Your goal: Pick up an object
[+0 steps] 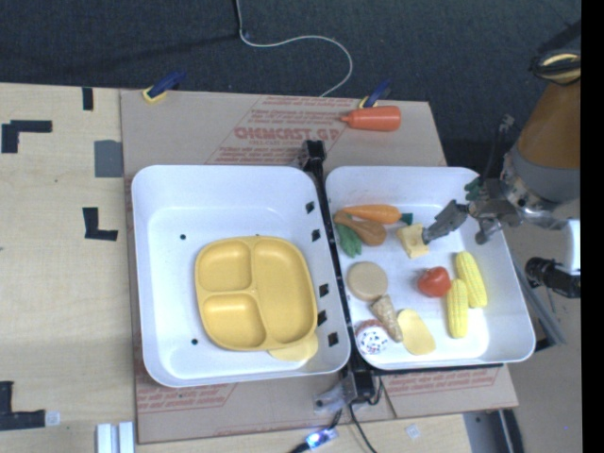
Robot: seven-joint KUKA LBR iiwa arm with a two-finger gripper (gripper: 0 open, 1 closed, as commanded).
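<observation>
My gripper (461,230) hovers over the upper right part of the right bin (500,347), open, with nothing between its fingers. Its left finger (440,224) reaches toward a pale yellow cheese wedge (412,242) and ends just beside it. Below the gripper lie a red tomato (434,281) and two yellow corn cobs (470,278) (456,308). Further left sit an orange carrot (374,212), a brown piece (364,230), a green piece (349,241), a tan disc (367,278), a mushroom (384,311), a yellow oval (415,331) and a small white-and-red round item (372,340).
The left bin (156,206) holds a yellow divided plate (255,291) with a yellow piece (294,350) poking out under its lower edge. Another orange carrot (373,118) lies on the cardboard behind the bins. A white cable (302,41) curls across the dark floor.
</observation>
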